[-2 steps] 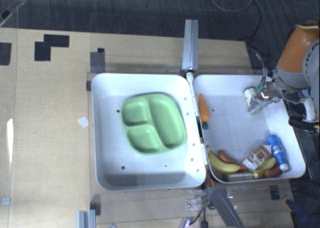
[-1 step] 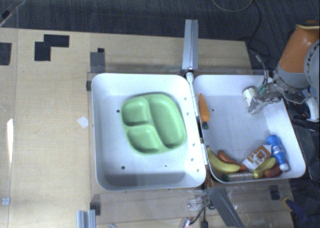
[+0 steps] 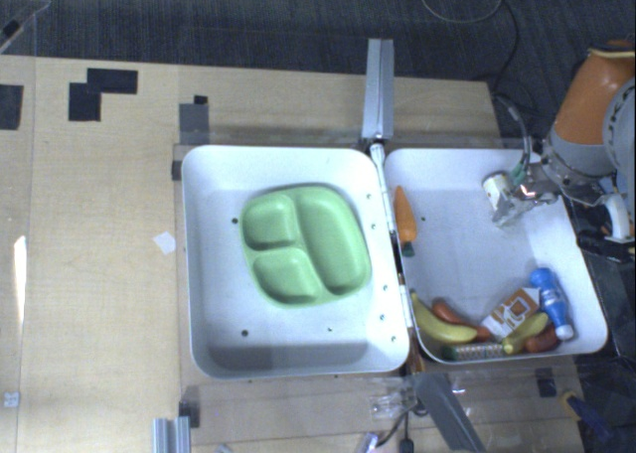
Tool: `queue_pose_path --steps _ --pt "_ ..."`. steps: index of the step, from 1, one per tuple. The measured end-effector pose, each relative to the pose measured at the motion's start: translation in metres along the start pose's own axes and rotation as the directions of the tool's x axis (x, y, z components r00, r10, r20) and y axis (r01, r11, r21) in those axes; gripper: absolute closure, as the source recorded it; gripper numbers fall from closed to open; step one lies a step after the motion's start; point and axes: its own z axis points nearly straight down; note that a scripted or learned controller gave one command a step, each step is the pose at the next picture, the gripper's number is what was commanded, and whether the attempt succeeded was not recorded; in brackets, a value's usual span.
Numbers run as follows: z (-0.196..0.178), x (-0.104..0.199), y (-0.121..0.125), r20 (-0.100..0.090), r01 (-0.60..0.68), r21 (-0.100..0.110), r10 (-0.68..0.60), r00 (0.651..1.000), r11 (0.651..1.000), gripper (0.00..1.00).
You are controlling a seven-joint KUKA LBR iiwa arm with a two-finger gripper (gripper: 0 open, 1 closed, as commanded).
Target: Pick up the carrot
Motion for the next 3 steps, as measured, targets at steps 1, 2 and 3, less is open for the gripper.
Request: queue_pose_path --steps 1,2,3 --pt "-0.0071 0.0007 -0.0033 -0.004 0.002 0.013 -0.002 1.000 1.000 1.00" --pt "-0.0012 -0.0002 0.0004 0.001 -0.012 -0.001 0.012 1.000 1.000 1.00" --pt "-0.0010 -0.0002 0.0004 0.002 -0.013 -0.001 0.013 1.000 1.000 1.00"
